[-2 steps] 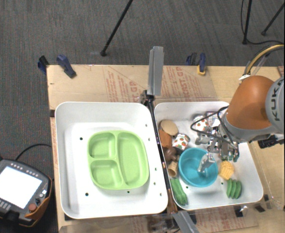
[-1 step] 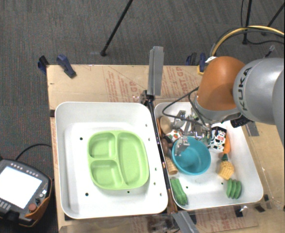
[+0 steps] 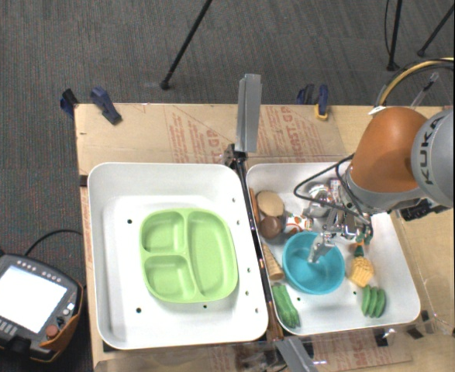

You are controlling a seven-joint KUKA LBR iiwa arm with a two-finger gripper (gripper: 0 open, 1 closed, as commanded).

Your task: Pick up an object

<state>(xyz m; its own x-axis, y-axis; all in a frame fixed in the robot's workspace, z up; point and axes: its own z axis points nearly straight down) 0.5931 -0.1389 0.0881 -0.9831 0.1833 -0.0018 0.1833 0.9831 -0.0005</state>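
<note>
Blue bowl sits under the claw, whose grip I cannot tell.

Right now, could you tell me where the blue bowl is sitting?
In the camera view, the blue bowl sits in the right-hand bin, toward its front, with the gripper over it and the yellow corn just to its right.

There were two white bins, one green tray, one blue bowl, two green vegetables

The bench (cardboard-topped) bears two white bins side by side.
</note>
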